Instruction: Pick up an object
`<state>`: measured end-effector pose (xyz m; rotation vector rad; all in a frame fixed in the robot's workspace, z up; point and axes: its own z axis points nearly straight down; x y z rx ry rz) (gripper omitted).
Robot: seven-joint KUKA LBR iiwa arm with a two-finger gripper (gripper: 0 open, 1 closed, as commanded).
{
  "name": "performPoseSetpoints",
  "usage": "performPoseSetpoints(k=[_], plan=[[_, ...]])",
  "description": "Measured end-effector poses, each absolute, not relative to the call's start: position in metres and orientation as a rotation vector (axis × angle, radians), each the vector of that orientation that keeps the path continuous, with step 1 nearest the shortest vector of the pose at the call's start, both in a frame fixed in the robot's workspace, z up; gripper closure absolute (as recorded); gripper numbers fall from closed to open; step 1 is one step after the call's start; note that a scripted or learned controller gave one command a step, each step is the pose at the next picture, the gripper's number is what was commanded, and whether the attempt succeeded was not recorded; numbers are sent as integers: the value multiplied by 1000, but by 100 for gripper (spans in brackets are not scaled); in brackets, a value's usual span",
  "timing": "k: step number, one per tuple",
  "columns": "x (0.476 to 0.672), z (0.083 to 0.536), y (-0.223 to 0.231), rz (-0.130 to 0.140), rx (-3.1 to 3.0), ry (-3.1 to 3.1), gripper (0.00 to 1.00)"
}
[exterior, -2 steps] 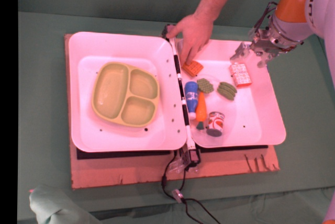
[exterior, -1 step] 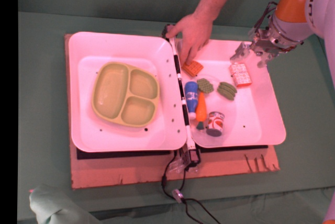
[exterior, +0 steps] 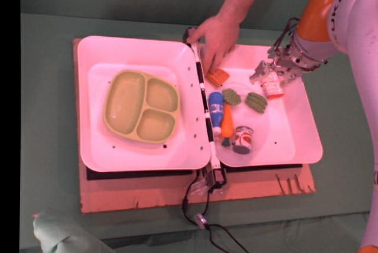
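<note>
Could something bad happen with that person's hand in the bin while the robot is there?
Maybe. The person's hand rests near the orange waffle toy, in the same bin as the gripper, so the arm might bump it. The small red-and-white carton sits right under the gripper and could get knocked over.

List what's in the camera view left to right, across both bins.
Green tray → waffle → can → claw over a red-and-white carton. Bottle, carrot, pickles and the hand overlap in x, so skipped.
</note>
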<state>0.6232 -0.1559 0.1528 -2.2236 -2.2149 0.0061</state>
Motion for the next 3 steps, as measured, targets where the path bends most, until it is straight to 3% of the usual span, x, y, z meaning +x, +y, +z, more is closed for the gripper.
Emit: performPoseSetpoints(k=[1,2,3], plan=[[620,117,-162,-2,-2235,-2225,0],[624,115,-163,-12,-2238,-2232,0],[626,129,-166,-16,-2252,-2237,100]])
